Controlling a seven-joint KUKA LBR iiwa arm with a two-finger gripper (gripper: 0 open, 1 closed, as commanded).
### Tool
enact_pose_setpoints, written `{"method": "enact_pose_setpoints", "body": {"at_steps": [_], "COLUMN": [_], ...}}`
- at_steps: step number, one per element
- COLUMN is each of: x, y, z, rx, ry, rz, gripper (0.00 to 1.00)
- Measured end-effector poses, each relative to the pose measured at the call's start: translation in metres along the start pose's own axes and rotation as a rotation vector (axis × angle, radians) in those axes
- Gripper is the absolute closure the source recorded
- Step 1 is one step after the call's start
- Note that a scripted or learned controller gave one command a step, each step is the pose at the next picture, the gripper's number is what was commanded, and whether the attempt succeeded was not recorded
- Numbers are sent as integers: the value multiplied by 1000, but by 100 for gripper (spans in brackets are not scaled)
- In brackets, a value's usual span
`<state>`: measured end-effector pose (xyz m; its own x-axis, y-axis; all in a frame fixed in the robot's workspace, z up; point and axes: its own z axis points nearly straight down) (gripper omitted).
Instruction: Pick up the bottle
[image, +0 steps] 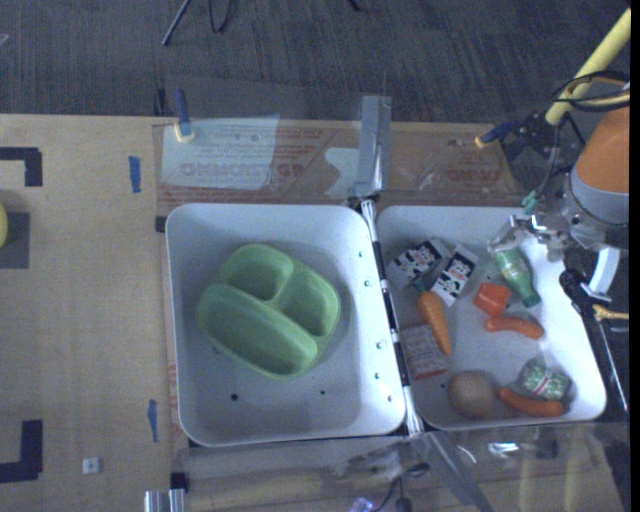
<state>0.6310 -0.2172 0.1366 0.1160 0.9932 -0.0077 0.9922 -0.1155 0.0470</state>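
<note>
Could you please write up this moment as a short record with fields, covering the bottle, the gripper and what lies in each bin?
target: green bottle, lying in the right bin, near its upper right part
gripper: gripper just above the bottle's cap end; whether it grips the bottle cannot be told
left bin: left bin holds a green divided tray
right bin, other items: two black-and-white cartons, carrot, potato, small orange pieces
bottle status: not lifted
</note>
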Motion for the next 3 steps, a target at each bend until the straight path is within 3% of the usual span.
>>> {"method": "enact_pose_setpoints", "body": {"at_steps": [3], "x": [2], "y": [5], "z": [1], "rx": [-7], "ry": [-2], "rz": [-12], "gripper": [0]}}
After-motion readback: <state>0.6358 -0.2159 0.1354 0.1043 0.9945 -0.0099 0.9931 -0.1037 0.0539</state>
